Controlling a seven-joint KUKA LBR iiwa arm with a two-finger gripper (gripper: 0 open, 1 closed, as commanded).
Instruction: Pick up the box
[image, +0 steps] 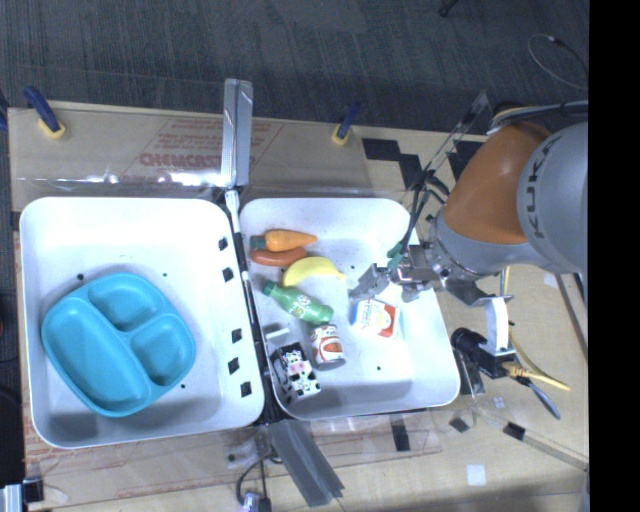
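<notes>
A: Start at the left. What's in the left bin (40, 230)?

B: A blue divided plate (115, 343) with three compartments, lying toward the near-left part of it.

A: And the right bin (430, 385)?

B: At its far-left part, an orange carrot (287, 240) with a reddish sausage-like piece (272, 258) just beside it on the near side, then a yellow banana (312, 270). A green bottle (298, 303) lies on its side below the banana. Nearer still are a small can (328, 346) and a black-and-white patterned block (296, 370) at the near-left corner.

A: Where's the box?

B: The box (377, 318) lies flat on the bin floor, right of the can and roughly in the middle of the right bin. It's a small white carton with a red patch on its right part and some blue on the left.

A: Which way does it run?

B: It looks nearly square from here; its long axis seems to run left to right, tilted slightly, though I can't be sure.

A: The arm?

B: The grey arm (530, 200) with its orange band comes in from the right, over the bench (560, 420). The hand (375, 285) hangs above the box's far edge, with its fingers (362, 290) spread and nothing visible between them.
</notes>
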